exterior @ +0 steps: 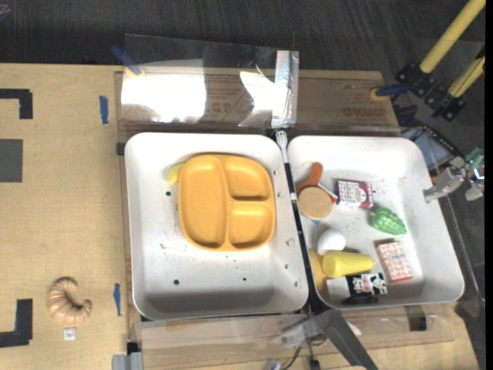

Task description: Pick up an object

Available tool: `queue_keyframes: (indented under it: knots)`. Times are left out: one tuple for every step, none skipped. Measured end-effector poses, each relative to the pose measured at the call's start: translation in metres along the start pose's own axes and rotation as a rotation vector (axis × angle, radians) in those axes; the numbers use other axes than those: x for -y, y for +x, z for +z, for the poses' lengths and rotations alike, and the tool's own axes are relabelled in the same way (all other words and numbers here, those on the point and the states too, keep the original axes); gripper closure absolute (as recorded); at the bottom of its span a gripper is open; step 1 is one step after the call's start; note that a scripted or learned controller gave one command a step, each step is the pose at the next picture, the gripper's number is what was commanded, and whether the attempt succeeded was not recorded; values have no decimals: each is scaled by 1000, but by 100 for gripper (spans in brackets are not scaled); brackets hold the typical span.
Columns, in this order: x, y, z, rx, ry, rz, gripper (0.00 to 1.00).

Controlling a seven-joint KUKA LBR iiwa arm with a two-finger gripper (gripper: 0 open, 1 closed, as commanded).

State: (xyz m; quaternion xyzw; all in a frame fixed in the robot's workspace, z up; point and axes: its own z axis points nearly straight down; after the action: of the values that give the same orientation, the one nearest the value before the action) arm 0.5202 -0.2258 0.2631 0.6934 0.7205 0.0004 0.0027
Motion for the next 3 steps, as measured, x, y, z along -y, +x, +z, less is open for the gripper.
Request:
queue_keyframes:
  knots:
    - [0,2,3,-3,5,-2,0]
    - [18,9,118,-9,6,463,0]
    - [-66,47,170,-2,-14,501,0]
